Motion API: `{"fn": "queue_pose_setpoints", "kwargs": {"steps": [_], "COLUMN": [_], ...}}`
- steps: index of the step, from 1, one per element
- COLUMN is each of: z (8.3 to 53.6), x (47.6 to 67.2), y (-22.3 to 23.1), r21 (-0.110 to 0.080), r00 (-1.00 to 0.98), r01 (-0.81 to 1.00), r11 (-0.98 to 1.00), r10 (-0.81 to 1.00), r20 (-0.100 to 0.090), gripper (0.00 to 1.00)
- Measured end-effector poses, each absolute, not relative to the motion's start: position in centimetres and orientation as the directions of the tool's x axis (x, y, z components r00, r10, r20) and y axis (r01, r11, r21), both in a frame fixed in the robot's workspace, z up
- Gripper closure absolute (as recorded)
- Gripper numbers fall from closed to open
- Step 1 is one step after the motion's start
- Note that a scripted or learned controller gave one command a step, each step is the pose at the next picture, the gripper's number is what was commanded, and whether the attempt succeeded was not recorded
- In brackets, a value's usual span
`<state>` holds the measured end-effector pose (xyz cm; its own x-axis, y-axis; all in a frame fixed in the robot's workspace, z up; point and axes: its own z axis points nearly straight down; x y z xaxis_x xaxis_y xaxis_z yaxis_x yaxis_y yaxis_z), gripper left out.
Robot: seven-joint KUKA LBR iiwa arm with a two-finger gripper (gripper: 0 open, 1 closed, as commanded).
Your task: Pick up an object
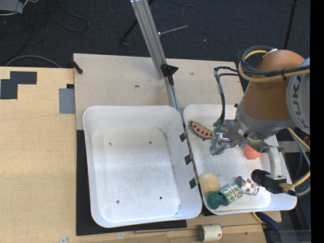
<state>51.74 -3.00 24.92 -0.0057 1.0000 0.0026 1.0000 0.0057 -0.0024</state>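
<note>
My gripper [219, 145] hangs over the middle of the right bin [283, 202], low above its floor, with the grey and orange arm reaching in from the right. A red and green watermelon-slice toy [201, 130] lies just up and left of it. Partly behind the wrist, to the gripper's right, sits an orange-red ball [251, 153]. Toward the front of the bin lie a tan ball [209, 181], a dark green toy [216, 200], a patterned green and white can [232, 192] and a small white piece with red dots [248, 186]. Nothing shows between the fingers.
The left bin [101, 135] stands beside the right one, and black clips [186, 158] run along their shared edge. A slanted aluminium post [152, 39] rises behind the bins. A small pale cylinder [210, 232] lies on the bench front edge.
</note>
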Motion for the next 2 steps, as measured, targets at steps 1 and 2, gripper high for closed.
{"fn": "queue_pose_setpoints", "kwargs": {"steps": [1, 2], "z": [25.3, 23.9], "x": [51.6, 52.1], "y": [2.5, 7.0], "r21": [-0.003, -0.006], "r00": [-0.006, -0.004], "r01": [1.0, 1.0], "r11": [0.006, 0.004], "r10": [1.0, 1.0], "r20": [0.002, 0.001], "gripper": [1.0, 1.0]}}
